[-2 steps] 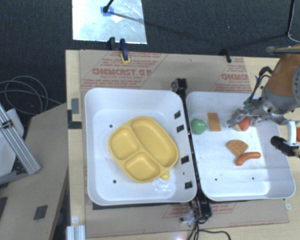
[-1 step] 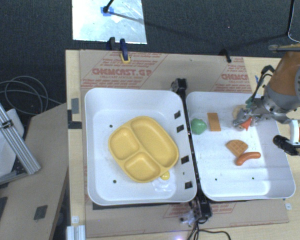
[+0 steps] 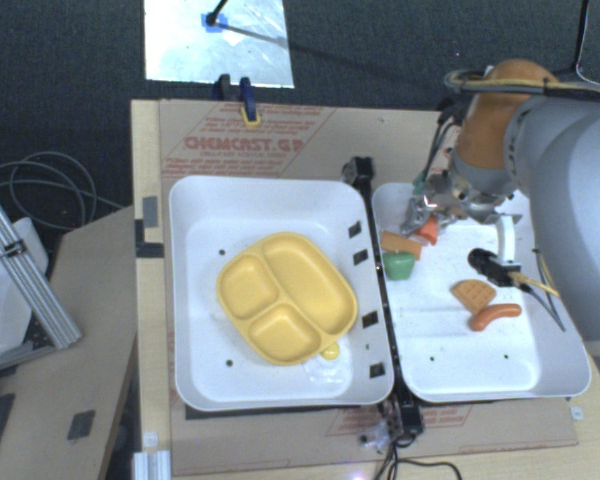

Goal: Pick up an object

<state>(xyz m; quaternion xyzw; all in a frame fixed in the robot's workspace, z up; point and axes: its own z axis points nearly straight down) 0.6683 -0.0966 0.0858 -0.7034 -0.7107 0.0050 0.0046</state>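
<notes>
**Crowded corner may spoil the pick**

Camera view: the claw (image 3: 427, 208) hangs low over the right bin's (image 3: 480, 368) far-left corner, by an orange piece (image 3: 429, 230), a carrot-like piece (image 3: 400, 244) and a green pepper (image 3: 399, 265). Whether it grips anything, I cannot tell. Packed together near the wall, they may slip away.
</notes>
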